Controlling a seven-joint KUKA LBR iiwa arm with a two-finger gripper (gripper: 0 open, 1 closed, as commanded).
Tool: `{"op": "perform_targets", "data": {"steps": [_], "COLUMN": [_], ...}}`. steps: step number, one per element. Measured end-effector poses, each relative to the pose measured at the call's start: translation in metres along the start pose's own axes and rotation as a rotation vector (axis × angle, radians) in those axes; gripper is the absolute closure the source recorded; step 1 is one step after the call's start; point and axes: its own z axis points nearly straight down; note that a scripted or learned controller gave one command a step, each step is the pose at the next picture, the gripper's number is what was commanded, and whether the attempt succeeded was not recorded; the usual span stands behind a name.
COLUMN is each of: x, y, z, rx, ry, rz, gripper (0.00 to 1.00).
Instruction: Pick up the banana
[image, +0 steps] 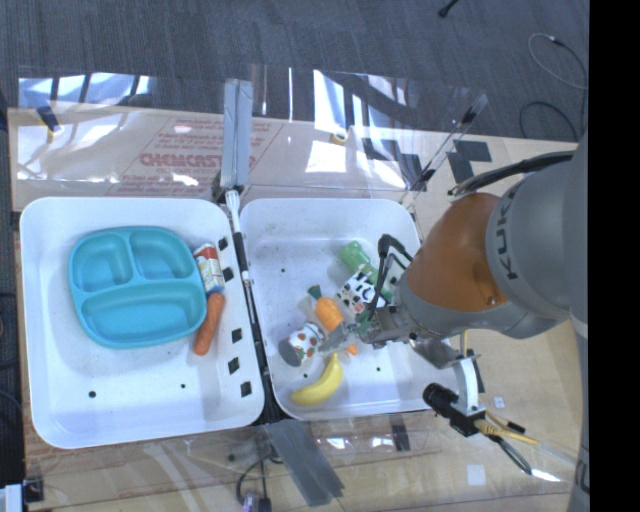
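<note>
Banana (320, 383): lies free in the right bin (290, 225), lower centre of the frame, close to the bin's lower wall.
Long axis: runs from lower left to upper right, curve bowing toward the lower right; upper tip points at the pincer.
Neighbours: a small white cup-like toy (300, 345) just above it, an orange piece (329, 313) beyond that, a black-and-white cow-patterned toy (358, 292) and a green object (354, 256) further up.
Pincer (362, 332): low over the clutter, just above and right of the banana; whether it is apart or together, I cannot tell.
Risk: closing here would likely catch the neighbouring toys instead, or knock the banana against the wall.
Left bin: blue divided tray (135, 285), carrot (208, 323).
</note>
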Motion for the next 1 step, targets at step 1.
{"op": "perform_targets", "data": {"steps": [1], "x": [0.0512], "y": [0.0043], "z": [0.041], "rx": [0.004], "ry": [0.003], "rz": [-0.232], "gripper": [0.0]}}
